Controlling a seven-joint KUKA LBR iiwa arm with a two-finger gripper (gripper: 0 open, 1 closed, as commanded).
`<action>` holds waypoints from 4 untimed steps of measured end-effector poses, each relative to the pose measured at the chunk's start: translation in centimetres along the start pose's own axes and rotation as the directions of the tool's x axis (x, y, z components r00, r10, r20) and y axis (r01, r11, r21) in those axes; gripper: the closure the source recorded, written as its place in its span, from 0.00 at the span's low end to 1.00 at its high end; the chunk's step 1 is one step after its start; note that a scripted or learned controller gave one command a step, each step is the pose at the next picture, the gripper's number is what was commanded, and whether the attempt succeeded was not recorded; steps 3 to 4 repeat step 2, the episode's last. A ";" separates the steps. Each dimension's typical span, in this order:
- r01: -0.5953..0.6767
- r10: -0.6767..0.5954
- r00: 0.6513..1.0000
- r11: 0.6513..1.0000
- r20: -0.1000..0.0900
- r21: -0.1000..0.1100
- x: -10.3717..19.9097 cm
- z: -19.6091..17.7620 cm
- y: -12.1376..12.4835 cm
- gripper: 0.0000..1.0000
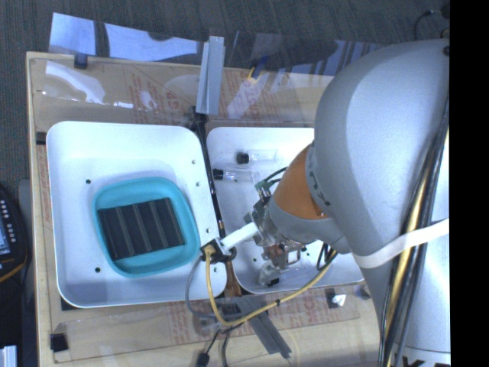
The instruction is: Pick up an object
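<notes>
A teal dish (143, 225) with a dark ribbed inside lies in the left bin (69, 151). In the right bin (229, 140), a small clear item with a dark cap (244, 158) rests near the back, and another small clear piece (229, 176) lies just in front of it. My gripper (273, 260) hangs low over the front part of the right bin, below the orange band (294, 197). The arm's grey body hides most of that bin. A white bar (237, 238) sticks out leftward from the wrist toward the wall between the bins.
A grey metal post (208, 75) stands behind the gap between the bins. Yellow and grey cables (218, 300) loop across the bench's front edge, beside a dark bracket (267, 335). Clear plastic sheeting (137, 90) covers the back of the bench.
</notes>
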State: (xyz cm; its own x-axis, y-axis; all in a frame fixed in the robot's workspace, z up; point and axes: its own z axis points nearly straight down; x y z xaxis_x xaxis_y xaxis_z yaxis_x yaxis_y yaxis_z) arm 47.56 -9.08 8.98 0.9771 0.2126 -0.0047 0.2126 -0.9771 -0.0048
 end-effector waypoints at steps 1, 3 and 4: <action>-0.008 0.008 1.000 1.000 -0.002 -0.001 -1.0 -0.1 4.7 0.00; -0.004 0.004 1.000 1.000 0.001 0.001 -0.3 0.0 1.3 0.00; -0.004 0.004 1.000 1.000 0.001 0.001 -0.3 0.0 1.3 0.00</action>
